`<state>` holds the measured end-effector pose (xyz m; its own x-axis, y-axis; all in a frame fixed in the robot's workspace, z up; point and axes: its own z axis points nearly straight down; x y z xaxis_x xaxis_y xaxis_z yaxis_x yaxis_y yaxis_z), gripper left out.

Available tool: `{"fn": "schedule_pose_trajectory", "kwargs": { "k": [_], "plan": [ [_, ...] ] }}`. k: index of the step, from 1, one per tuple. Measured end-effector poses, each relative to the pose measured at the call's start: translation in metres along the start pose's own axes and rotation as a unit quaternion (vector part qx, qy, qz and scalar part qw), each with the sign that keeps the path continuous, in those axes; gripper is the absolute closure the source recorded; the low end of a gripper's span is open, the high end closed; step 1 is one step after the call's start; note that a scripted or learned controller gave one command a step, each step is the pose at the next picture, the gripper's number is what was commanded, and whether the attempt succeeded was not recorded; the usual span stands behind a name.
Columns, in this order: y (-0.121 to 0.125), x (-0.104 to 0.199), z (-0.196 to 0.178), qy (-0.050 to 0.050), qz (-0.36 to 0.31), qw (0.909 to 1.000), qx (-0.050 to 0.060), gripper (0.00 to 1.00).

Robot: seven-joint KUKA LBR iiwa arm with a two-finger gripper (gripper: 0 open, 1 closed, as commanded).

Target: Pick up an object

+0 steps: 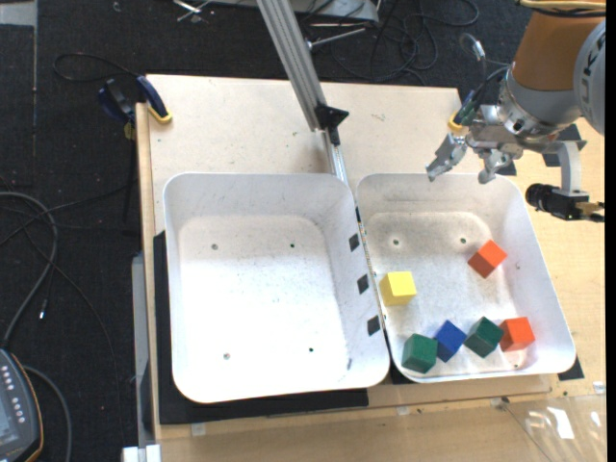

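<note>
You've got the gripper (469,160) hanging above the far rim of the right bin (539,258), its two fingers spread apart with nothing between them, so call it released and carrying no load. Nothing has been picked yet, as far as this view tells. Down in that bin your candidates are all sitting on the floor: a yellow cube (398,287) near the left wall, an orange cube (487,258) alone toward the right side, and along the near wall a row running dark green cube (420,352), blue cube (449,340), a second green cube (483,336) and a second orange cube (518,332), packed close, some touching. The left bin (192,210) sits beside it, across the shared rims. So the whole job is ahead of you: choose a target, descend, close, lift. My read is that the yellow cube or the lone orange cube gives the cleanest approach, with room for both fingers; that crowded row near the wall looks riskier.
</note>
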<state>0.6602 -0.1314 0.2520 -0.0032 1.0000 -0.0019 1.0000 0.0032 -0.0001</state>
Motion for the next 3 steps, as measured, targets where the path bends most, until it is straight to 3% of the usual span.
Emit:
{"fn": "schedule_pose_trajectory", "kwargs": {
  "k": [1, 2, 3],
  "plan": [
    [-0.016, -0.071, 0.113, 0.000, 0.004, 1.0000, 0.004, 0.00],
    [-0.080, -0.089, 0.159, 0.001, 0.004, 1.0000, 0.002, 0.00],
    [-0.076, -0.087, 0.147, 0.000, 0.002, 1.0000, -0.001, 1.00]
  ]
}}
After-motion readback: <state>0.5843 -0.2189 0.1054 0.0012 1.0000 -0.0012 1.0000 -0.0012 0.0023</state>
